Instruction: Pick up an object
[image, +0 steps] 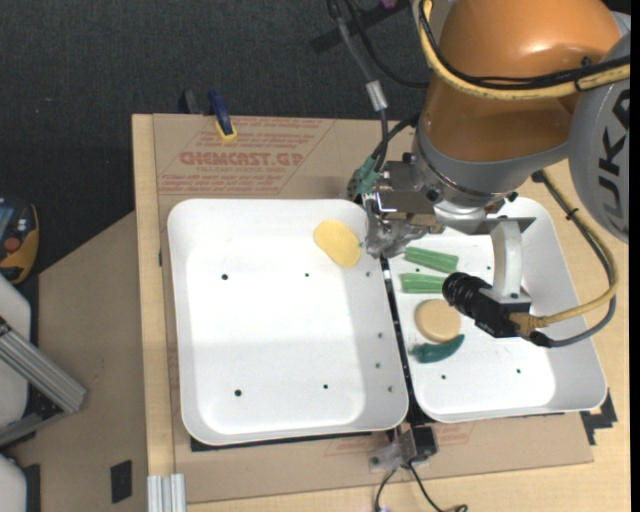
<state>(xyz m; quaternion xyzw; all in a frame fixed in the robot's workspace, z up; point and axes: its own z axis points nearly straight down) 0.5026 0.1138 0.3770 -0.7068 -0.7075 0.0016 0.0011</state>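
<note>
- Grey metal marks your pincer (388, 232), low over the seam between the two bins, just under the orange band (520, 70) of the arm (600, 150); its tip is hidden among brackets and wiring, so you cannot tell whether it is released or clenched, and nothing shows in its grip.
- Nearest candidate: the yellow piece (338, 243) in the left bin (270, 400), at that bin's top right corner, just beside the pincer and close to the rim.
- In the right bin (560, 380) you have two green sticks (432, 270) near the seam, a tan disc (437, 320) below them, and a dark teal piece (438, 349) touching or almost touching the disc's lower edge.
- To do this step well, pick one target and centre over it before you descend; I judge the yellow piece the shortest reach, but its rounded shape and the nearby wall could let it slip aside.
- Keep clear of the divider between the bins, which I judge the likeliest thing to strike.
- Mind the black cylinder (480, 300) with its yellow cable (580, 305), which hangs over the right bin next to the disc.
- Red print on the cardboard (250, 150) covering the table reads roughly "CHEMCAST G.P"; smaller lines beneath are too blurred to read.
- White letters on the arm at the right edge look like "UK", cut off.
</note>
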